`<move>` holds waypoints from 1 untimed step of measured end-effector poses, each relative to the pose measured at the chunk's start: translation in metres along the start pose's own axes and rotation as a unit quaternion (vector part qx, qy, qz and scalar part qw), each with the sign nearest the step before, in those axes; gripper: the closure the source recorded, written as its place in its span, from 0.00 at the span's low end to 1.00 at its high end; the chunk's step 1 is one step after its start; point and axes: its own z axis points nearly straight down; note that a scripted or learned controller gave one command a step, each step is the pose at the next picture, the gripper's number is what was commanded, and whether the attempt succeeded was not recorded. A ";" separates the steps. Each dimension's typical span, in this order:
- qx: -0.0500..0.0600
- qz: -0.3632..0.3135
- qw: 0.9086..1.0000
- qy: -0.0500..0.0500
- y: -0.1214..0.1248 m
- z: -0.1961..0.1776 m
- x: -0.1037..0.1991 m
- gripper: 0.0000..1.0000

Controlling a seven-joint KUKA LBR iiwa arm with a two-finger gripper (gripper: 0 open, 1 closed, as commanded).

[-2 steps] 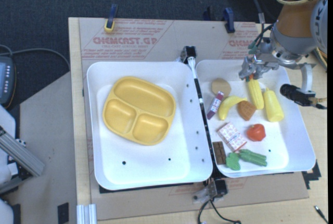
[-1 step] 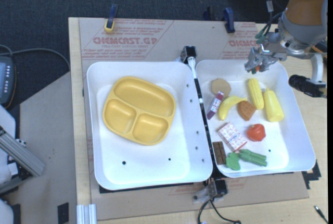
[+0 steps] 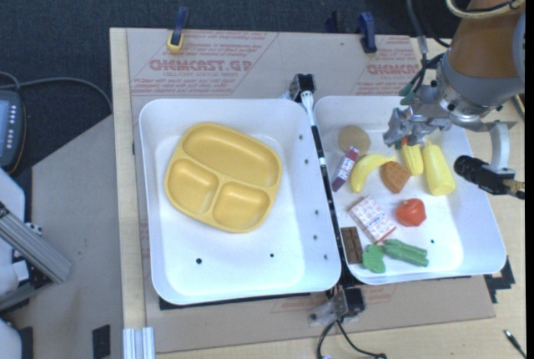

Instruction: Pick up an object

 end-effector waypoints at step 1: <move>-0.001 0.000 1.000 0.000 -0.034 -0.011 0.013 1.00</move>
